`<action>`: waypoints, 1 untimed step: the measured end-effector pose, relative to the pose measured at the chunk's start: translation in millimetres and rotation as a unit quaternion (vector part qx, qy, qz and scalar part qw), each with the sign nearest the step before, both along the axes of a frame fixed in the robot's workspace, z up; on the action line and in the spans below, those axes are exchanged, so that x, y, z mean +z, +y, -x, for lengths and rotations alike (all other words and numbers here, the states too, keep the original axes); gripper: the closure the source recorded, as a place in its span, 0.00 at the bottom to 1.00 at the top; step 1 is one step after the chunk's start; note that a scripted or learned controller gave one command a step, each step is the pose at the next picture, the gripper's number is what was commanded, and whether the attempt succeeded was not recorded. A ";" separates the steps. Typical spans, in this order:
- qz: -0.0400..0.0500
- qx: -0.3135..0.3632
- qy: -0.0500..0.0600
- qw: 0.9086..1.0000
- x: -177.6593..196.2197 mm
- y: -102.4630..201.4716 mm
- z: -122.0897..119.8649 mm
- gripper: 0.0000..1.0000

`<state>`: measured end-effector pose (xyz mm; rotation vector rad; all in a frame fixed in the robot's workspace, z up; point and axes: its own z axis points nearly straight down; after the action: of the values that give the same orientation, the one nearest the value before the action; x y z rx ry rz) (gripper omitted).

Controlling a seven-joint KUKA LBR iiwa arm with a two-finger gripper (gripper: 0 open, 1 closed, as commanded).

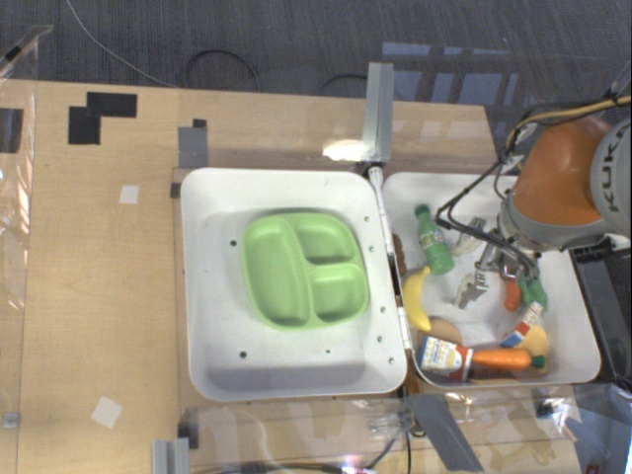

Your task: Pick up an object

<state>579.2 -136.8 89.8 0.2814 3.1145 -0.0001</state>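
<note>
The right bin [583,304] holds several small objects. A green bottle [432,240] lies near its left wall, with a yellow banana [417,299] just below it. Along the front wall lie a red-and-white labelled packet [444,355] and an orange carrot [502,359]. My gripper [476,286] hangs over the middle of this bin, right of the banana and bottle, above bare bin floor. A small orange piece [512,295] and a green piece [534,290] sit just right of it. Nothing shows in the gripper.
The left bin [212,363] holds a green divided plate [303,270]. A metal divider post [379,107] stands between the bins at the back. The arm's orange band [558,171] and cables overhang the right bin's back right corner. A yellow item [536,339] lies near the carrot.
</note>
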 end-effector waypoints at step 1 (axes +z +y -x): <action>-0.001 -0.086 -0.002 0.996 1.1 16.0 47.5 0.00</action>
<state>531.8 -120.8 90.8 0.5463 3.0746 0.0007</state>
